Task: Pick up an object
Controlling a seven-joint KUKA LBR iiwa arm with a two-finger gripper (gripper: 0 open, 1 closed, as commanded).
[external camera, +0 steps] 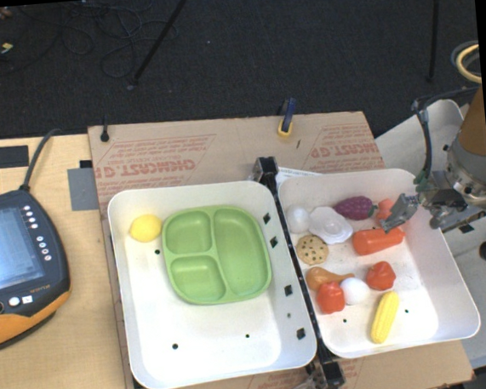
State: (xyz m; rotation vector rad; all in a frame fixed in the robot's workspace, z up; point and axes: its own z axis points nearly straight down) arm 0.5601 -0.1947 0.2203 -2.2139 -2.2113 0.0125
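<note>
My gripper [403, 209] hangs low over the right bin [445, 298] near its right wall, just above the right end of an orange carrot-like piece [377, 240]. A small red piece [385, 209] lies right beside the gripper on its left. Nearby in that bin lie a purple eggplant [355, 208], a white lump [329, 224], a cookie [311, 249], a red pepper [381, 275], a white egg [353, 290], a red piece [330, 297] and a yellow corn cob [385, 317]. I see nothing held in the gripper.
The left bin [206, 347] holds a green divided plate [214, 254] and a yellow lemon [144, 228]. A black divider [288, 262] runs between the bins. A teach pendant [14, 263] lies at the far left of the bench.
</note>
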